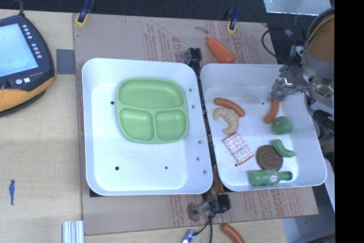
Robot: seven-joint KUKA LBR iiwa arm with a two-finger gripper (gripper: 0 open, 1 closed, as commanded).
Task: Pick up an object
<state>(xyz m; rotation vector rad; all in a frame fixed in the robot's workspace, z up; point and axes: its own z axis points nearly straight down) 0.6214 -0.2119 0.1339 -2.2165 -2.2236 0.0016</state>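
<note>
Hovering over a slim orange-red sausage (272,111), the jaws' state is unclear.

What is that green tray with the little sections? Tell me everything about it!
The green divided plate looks like smooth, pale green plastic, with rounded corners and a raised rim. It has three compartments: one wide one along the far side and two smaller ones side by side on the near side. Nothing lies in any of them. It sits flat, right side up, on the floor of the left white bin, toward that bin's far right part. Only the bin floor touches it; the toy food lies in the other bin.
</note>
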